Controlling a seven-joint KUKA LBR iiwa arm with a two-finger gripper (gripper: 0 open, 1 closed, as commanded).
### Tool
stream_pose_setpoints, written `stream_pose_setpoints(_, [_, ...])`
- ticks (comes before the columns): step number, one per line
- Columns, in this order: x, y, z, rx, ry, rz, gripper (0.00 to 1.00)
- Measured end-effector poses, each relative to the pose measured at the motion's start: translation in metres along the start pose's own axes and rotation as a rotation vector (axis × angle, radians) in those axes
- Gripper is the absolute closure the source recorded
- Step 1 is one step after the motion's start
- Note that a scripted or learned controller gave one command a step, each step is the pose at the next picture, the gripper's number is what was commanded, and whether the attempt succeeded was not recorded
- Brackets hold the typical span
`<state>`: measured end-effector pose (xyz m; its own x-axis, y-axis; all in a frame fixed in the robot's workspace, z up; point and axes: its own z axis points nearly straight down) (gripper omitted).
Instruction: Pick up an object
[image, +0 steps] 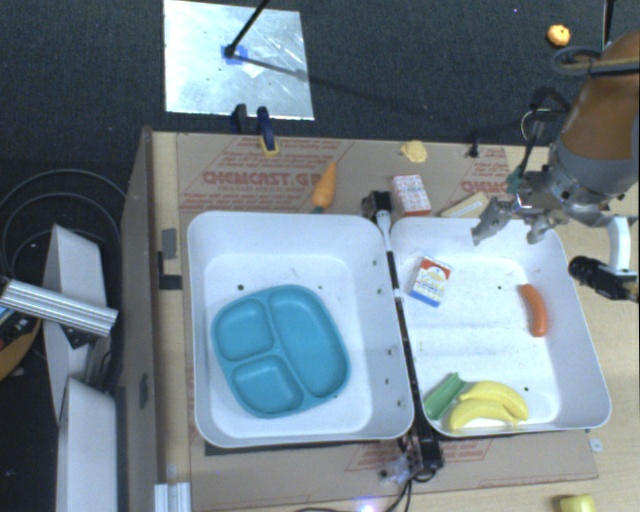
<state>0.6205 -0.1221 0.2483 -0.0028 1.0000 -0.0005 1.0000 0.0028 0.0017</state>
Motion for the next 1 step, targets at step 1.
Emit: stream_pose_setpoints(1, [-0.0388,0.0495,0.0486,-0.002,-0.003,0.003,0.00])
